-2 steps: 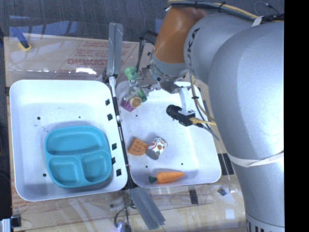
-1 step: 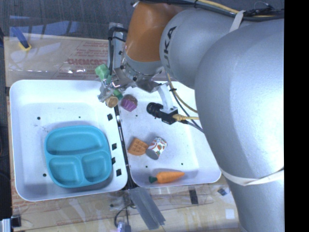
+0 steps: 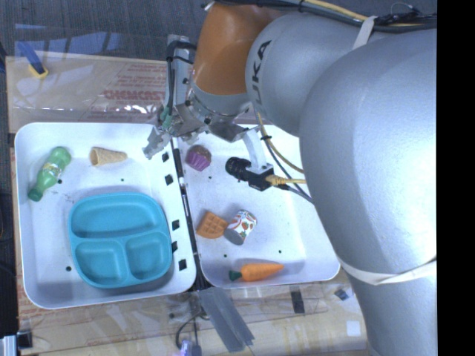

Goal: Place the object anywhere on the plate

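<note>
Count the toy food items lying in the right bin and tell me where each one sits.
4. A purple item at the far left, a waffle mid-bin, a can touching it on the right, a carrot at the near edge. The arm may hide more.

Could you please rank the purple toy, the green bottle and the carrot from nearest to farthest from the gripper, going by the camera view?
Measured from the gripper above the wall between the bins:
1. Purple toy, just to its right, at the top of the right bin.
2. Green bottle, well off to the left, at the left bin's far edge.
3. Carrot, at the bottom of the right bin.
</note>
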Robot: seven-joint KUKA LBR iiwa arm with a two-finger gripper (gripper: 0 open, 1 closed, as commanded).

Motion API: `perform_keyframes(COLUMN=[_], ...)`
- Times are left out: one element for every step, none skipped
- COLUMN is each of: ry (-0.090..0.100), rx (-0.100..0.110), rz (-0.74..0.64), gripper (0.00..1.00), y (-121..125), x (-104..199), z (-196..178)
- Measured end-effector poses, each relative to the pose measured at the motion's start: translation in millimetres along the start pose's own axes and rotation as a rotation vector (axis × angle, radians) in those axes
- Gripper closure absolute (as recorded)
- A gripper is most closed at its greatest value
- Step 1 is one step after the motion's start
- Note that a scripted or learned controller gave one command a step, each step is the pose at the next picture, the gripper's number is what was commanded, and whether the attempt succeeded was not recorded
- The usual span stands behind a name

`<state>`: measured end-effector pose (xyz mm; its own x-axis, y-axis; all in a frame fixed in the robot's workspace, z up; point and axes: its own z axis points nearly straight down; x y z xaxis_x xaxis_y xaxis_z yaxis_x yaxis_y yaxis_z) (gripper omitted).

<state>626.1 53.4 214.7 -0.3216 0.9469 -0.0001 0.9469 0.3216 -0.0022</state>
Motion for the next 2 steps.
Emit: perform_keyframes(ry=[0.000, -0.001], rx=[0.001, -0.046], rz=[-0.007, 0.387], gripper=[0.00, 0.00], y=[5, -43], x=[58, 70], z=[111, 113])
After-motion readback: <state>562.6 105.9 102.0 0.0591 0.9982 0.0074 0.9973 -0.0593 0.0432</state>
